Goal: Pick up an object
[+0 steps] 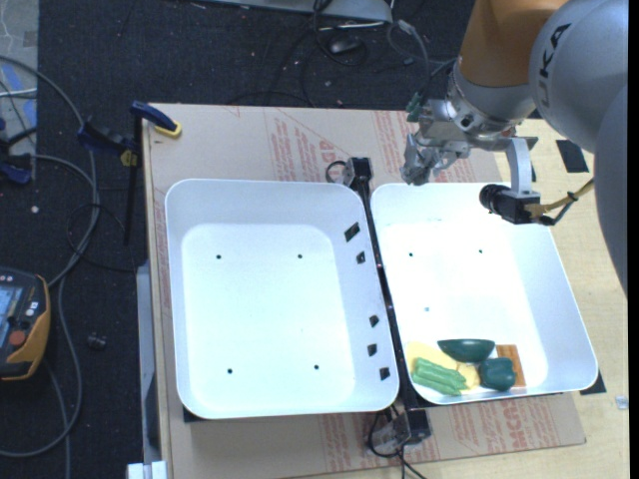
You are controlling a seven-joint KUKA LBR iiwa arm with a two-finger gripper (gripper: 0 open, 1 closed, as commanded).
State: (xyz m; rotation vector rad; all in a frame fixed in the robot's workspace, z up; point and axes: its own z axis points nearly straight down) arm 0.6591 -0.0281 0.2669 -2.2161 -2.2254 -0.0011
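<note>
Objects: clustered in right bin's near corner.
Gripper: above bin's far rim; finger state cannot be told.
Bearing: objects lie toward six o'clock, well apart.

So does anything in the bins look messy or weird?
Nothing looks broken or spilled. The toys are all bunched in the right bin's near corner: a dark green bowl, a light green ridged piece, a teal lump, and flat yellow and orange bits beneath them. The claw hovers at the far edge.
</note>
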